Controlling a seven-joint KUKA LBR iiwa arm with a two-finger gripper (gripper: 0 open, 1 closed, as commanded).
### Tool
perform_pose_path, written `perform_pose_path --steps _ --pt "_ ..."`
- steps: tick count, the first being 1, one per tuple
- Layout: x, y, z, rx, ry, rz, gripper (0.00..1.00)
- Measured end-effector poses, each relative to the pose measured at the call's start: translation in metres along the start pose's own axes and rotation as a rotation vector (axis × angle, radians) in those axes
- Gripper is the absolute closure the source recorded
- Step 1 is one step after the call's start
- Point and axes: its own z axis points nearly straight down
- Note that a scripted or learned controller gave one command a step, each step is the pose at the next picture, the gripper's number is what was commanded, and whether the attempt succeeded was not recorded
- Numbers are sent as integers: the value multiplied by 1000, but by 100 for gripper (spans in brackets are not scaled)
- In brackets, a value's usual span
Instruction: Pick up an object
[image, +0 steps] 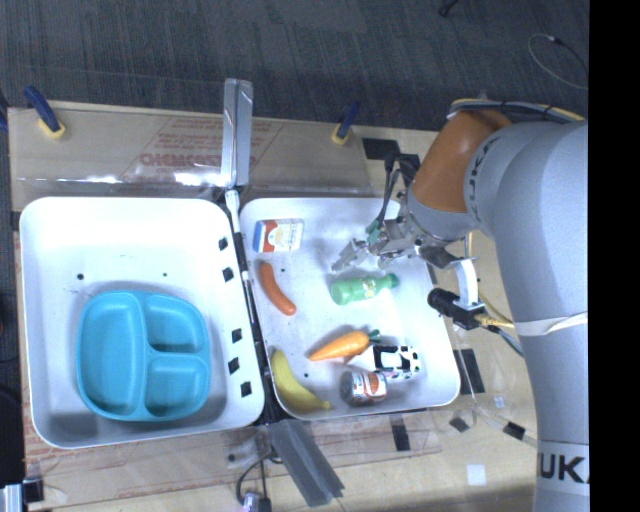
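The grey arm (540, 300) is the thing closest to the camera, filling the right side of the camera view, with its orange band (448, 165) above the wrist bending down toward the right bin (440, 395). Its gripper (362, 252) hangs low over the upper middle of that bin, just above the green bottle (363, 289), which lies on its side. The metal tips look close to the bottle's upper edge, though the view is too small and blurred to say whether they touch it or how the gripper is set; nothing can be seen lifted off the bin floor.

The other things lie in the same bin. A small carton (278, 236) with a red and white face sits at the upper left corner. Below it a red-orange sausage (277, 288) lies at a slant near the left wall. A carrot (340, 346) lies below the bottle, and just beside its leafy end sits a black and white cow-patterned toy (397, 360). A small can (364, 387) lies just under that toy, near the lower wall. A banana (290, 385) curves along the lower left corner.

The left bin (60, 230) holds a blue divided plate (143, 354) in its lower half.
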Motion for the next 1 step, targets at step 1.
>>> perform_pose_path --steps 1 --pt "2 -33 11 0 -1 -27 0"
